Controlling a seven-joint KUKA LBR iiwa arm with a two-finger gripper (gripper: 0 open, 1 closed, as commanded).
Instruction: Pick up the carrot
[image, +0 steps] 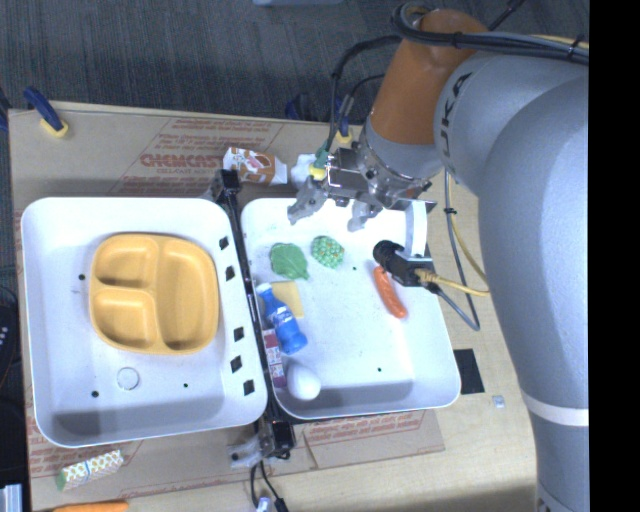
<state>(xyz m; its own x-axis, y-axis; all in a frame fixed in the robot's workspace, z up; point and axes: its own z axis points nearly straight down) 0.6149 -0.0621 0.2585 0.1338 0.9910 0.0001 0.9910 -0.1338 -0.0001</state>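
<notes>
Gripper (334, 211) spread wide, holding nothing, above right bin (430, 345); carrot (391, 293) apart.

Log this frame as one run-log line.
task: pick up carrot | gripper: open, above right bin's far edge | carrot: on right bin floor, ungrasped | status: not yet picked

Bench (130, 140) topped with printed brown cardboard. Two white bins side by side fill its middle: left bin (60, 400), right bin (420, 370), touching along a black clipped seam. Blue clamp (45, 112) at the far-left corner. Small printed carton (250, 165) at the far edge, just behind the bins' seam. Green-and-white wrapper (92, 467) near the front-left corner, just off the left bin. Orange object (90, 506) at the front edge, mostly cut off.
</notes>
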